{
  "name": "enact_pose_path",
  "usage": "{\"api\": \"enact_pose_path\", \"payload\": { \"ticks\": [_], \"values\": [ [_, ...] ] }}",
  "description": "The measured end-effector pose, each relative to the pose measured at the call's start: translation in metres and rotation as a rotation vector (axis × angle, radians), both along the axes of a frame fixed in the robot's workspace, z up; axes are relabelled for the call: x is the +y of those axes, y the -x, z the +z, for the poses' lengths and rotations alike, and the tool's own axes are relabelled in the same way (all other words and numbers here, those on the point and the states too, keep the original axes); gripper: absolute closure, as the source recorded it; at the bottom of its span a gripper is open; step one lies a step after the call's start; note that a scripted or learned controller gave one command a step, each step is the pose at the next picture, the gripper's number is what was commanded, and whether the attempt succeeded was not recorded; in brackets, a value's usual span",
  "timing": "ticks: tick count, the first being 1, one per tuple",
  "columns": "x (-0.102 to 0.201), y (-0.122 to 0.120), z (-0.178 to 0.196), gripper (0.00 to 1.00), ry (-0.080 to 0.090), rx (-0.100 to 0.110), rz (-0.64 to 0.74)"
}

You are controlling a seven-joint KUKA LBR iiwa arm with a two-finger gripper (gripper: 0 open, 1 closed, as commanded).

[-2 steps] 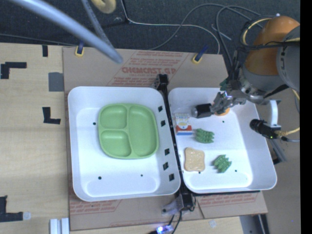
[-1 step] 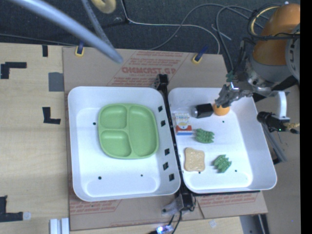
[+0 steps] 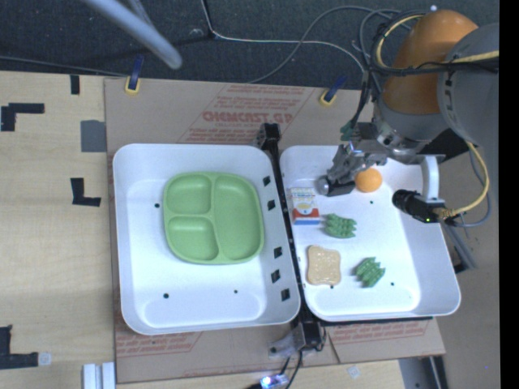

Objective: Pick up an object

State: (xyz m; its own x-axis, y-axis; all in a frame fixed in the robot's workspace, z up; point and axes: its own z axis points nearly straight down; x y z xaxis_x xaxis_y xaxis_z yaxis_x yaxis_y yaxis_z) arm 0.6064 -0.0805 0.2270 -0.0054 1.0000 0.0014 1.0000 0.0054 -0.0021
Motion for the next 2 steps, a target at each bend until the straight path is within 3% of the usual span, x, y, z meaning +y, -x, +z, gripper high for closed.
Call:
{"api": "enact_pose_path", "payload": {
  "ticks": [2],
  "values": [
    [0.114, 0.000, -0.011, 1.00, -0.001, 0.000, 0.001]
  ]
}}
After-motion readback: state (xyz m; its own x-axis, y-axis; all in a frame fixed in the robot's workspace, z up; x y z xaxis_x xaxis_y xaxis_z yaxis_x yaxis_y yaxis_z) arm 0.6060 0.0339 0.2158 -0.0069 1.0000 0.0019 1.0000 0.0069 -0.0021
